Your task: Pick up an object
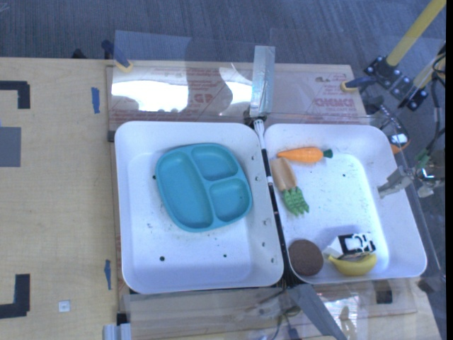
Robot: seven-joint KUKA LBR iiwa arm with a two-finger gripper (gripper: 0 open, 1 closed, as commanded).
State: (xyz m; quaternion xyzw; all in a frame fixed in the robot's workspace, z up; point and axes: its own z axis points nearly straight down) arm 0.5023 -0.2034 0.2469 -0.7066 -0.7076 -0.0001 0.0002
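Note:
The right bin holds several toy items. An orange carrot with a green top lies near its far wall. Below it, against the left wall, lies a tan stalk with a green leafy end. A brown round disc rests at the near left corner. Beside it a yellow banana lies against a small black-and-white object. In the left bin sits a blue divided plate.
A clear plastic sheet and a grey upright strip stand behind the bins. Metal brackets and cables crowd the right bin's right rim. A yellow rod slants at the top right. The wooden bench spreads to the left.

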